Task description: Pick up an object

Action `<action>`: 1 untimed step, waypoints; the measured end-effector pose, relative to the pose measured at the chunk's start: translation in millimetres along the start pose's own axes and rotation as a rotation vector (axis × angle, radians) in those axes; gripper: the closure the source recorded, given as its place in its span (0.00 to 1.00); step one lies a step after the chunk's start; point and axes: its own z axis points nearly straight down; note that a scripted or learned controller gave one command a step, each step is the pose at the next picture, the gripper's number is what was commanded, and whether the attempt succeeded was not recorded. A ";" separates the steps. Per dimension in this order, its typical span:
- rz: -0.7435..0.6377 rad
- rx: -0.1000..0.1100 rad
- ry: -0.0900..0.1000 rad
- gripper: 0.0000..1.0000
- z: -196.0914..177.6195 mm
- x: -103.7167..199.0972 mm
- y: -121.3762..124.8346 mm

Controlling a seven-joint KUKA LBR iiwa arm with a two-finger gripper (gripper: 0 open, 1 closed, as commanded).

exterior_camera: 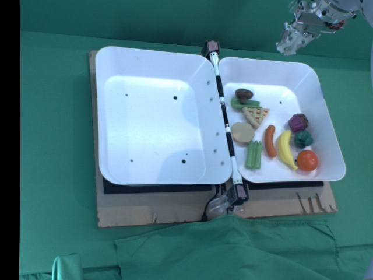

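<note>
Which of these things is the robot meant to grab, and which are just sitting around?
For the job:
gripper
toy food in the right bin: banana, orange, sausage, pizza slice, asparagus, mushroom

Just lying about:
left bin
cardboard sheet
green cloth

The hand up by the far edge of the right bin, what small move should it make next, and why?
Probably bring the hand toward the camera and down over the right bin. It hangs above the bin's far rim, holding nothing, while all the toy food lies nearer the camera. The orange in the near right corner sits a little apart and looks an easy first target.
</note>
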 end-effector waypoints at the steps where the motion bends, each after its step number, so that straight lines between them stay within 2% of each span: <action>1: -0.004 0.003 0.004 1.00 -105.8 62.2 15.9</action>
